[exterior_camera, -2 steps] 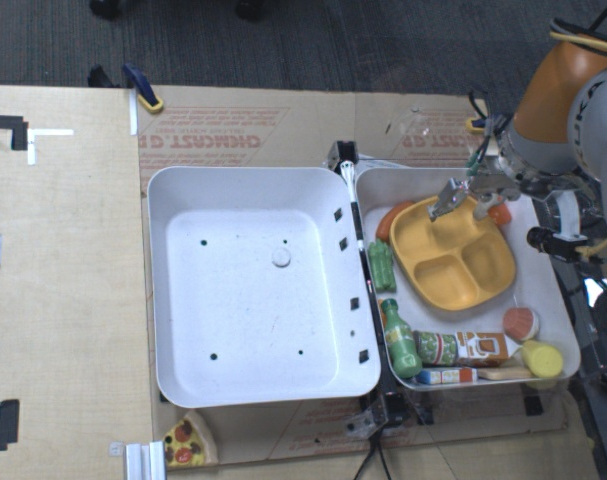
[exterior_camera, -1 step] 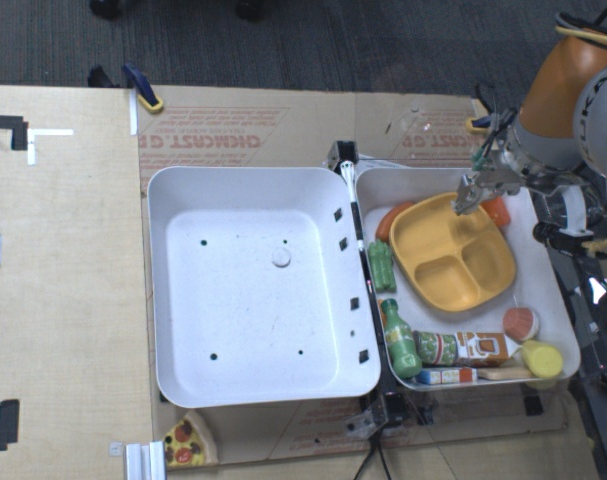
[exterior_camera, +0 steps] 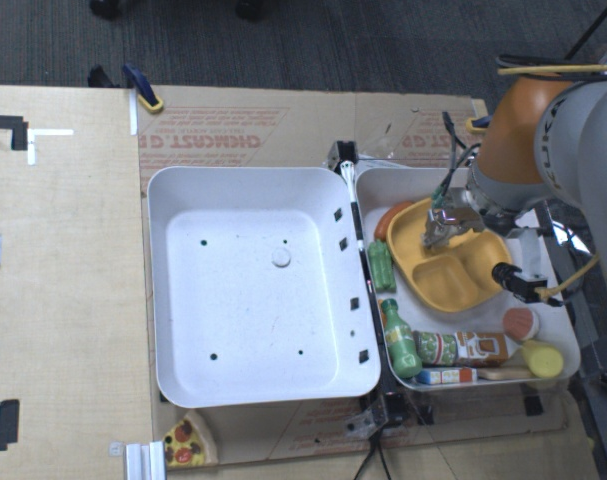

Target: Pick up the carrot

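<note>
An orange-red shape (exterior_camera: 387,220) that looks like the carrot lies at the left side of the right bin (exterior_camera: 403,180). It is partly tucked under the rim of a yellow dish (exterior_camera: 453,273). My gripper (exterior_camera: 442,230) points down over the upper left part of that dish, a little to the right of the orange shape. Nothing can be seen held in it. The grey arm with its orange band (exterior_camera: 513,133) comes in from the upper right.
The right bin also holds a green pod (exterior_camera: 381,266), a green bottle (exterior_camera: 398,340), a labelled bottle (exterior_camera: 463,348), a small box (exterior_camera: 449,376), a yellow lemon (exterior_camera: 545,360) and a reddish round piece (exterior_camera: 521,321). The left bin (exterior_camera: 253,278) stands beside it.
</note>
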`<state>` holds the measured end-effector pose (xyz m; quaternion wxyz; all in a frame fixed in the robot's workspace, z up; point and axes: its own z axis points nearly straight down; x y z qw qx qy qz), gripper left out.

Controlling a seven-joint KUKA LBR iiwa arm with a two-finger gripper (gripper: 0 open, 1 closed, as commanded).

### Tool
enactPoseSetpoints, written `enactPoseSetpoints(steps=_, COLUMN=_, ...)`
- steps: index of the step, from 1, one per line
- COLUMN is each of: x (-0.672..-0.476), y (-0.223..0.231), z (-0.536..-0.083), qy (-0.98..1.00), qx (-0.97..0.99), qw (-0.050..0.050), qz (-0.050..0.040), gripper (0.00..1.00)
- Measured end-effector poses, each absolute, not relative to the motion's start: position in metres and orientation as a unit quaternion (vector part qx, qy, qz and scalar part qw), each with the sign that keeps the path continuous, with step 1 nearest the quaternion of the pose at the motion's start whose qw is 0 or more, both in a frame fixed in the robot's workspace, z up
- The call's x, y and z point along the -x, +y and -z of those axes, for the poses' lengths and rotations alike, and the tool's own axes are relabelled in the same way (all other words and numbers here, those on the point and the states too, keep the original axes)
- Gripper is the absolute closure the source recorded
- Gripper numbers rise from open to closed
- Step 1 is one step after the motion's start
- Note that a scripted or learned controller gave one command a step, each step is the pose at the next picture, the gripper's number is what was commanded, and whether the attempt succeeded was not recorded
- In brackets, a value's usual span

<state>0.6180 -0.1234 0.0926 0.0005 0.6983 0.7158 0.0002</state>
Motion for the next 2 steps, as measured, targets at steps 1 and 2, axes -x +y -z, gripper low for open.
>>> enactPoseSetpoints(steps=1, x=-0.6187, y=-0.1234, z=-0.0937, qy=0.716, qx=-0.698, qw=0.001, qz=-0.0012, gripper=0.00)
enactPoseSetpoints(steps=2, x=-0.6191, y=-0.1241, z=-0.1028, qy=0.715, qx=-0.699, qw=0.002, qz=-0.0008, gripper=1.00)
